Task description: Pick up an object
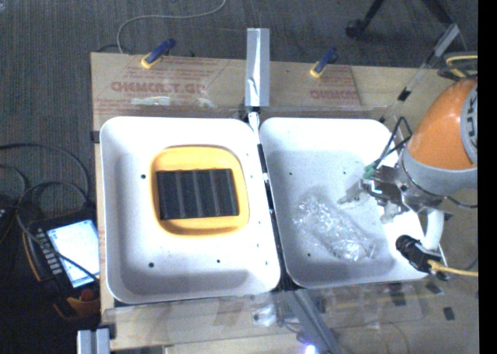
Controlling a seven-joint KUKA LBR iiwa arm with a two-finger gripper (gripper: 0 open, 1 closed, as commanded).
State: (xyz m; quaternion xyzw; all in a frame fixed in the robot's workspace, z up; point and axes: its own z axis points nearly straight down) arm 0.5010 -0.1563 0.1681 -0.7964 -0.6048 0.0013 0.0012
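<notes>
Gripper point(371, 189) over right bin point(311, 139); finger state cannot be determined. Crumpled clear plastic bag point(334, 224) just below-left of tool, apart.

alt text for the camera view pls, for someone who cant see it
A grey robot arm with an orange band reaches from the right over the right white bin, its gripper above a crumpled clear plastic item lying in that bin. The left white bin holds a yellow-framed object with dark slats.
</notes>
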